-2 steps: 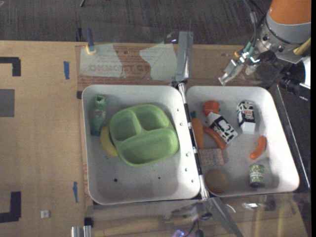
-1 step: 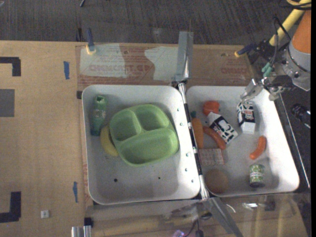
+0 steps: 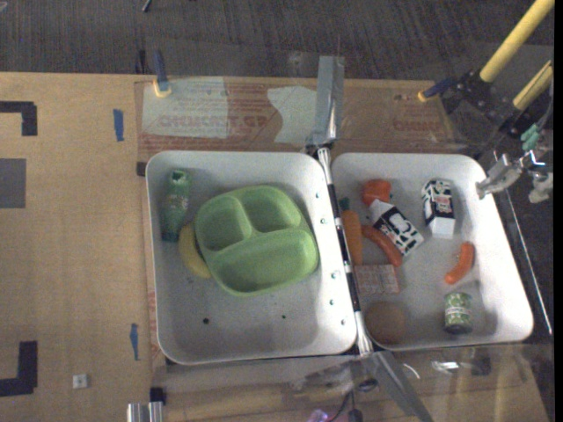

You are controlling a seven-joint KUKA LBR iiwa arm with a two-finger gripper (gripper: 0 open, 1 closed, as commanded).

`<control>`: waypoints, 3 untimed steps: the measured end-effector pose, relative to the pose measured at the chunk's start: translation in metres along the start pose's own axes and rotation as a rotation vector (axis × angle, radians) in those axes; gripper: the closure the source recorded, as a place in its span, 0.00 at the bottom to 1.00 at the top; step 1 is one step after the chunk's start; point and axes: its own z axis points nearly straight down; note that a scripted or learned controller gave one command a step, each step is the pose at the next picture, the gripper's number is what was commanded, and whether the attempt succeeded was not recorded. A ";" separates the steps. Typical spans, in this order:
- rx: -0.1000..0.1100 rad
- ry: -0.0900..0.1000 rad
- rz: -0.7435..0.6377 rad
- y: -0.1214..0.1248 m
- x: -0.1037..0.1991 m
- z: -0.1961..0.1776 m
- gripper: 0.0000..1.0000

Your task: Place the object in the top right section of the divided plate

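1. Nothing of the placing looks done yet, as we judge it: the green divided plate (image 3: 256,239) lies in the left bin (image 3: 167,323) with all three of its sections bare, the top right one (image 3: 271,207) included.
2. We see the pincer (image 3: 503,174) at the far right, just over the right bin (image 3: 515,315) rim, but we cannot tell whether it is spread or pressed together, and nothing shows between its tips.
3. The task names no particular object (so we can only guess). Candidates lie in the right bin: two cow-patterned cartons (image 3: 438,207) (image 3: 398,227), a carrot (image 3: 351,237), a red chilli (image 3: 460,263), a small green-labelled jar (image 3: 457,312), a brown potato-like lump (image 3: 385,321) and a wafer (image 3: 376,280).
4. Left to do, in our view: pick one, carry it across the divider, and set it in that section.
5. The plate is shallow, glossy and tilted askew, with a banana (image 3: 191,251) and a green bottle (image 3: 175,204) beside it.
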 end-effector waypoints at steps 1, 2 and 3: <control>0.001 0.001 0.220 -0.005 -0.011 0.032 0.00; 0.004 0.001 0.478 -0.033 0.018 0.044 0.00; 0.003 0.001 0.385 -0.028 0.022 0.089 0.00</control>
